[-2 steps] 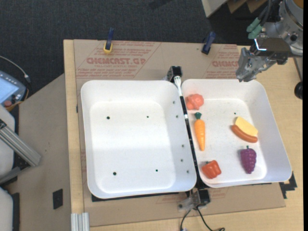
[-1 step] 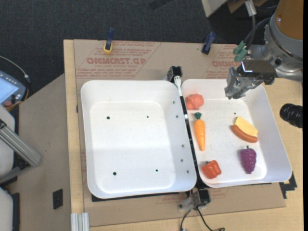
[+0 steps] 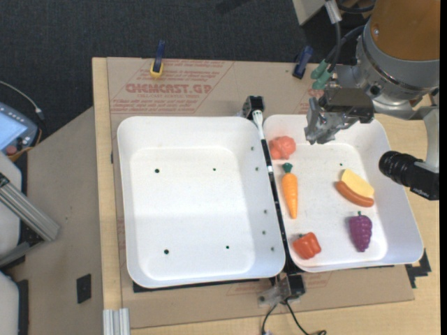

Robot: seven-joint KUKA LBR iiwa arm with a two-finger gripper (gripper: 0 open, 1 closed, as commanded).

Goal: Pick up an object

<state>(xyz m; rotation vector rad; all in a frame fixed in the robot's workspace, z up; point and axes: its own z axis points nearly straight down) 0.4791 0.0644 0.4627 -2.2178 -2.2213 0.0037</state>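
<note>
In the camera view, you are looking at a cardboard sheet [image 3: 174,82] covering the desk [image 3: 66,180]; its red print is reading roughly "CHEMCAST GP". Two white bins are sitting on it: the left bin [image 3: 140,145] and the right bin [image 3: 391,152]. The right bin is holding a pink piece [image 3: 282,147], carrot [image 3: 290,194], red pepper [image 3: 306,246], purple grapes [image 3: 360,231] and a yellow-orange slice [image 3: 356,188]. The gripper [image 3: 320,135] is hovering over the right bin's far end, beside the pink piece; whether its fingers are open or closed, you cannot tell. Dark carpet [image 3: 70,19] is surrounding the desk.
</note>
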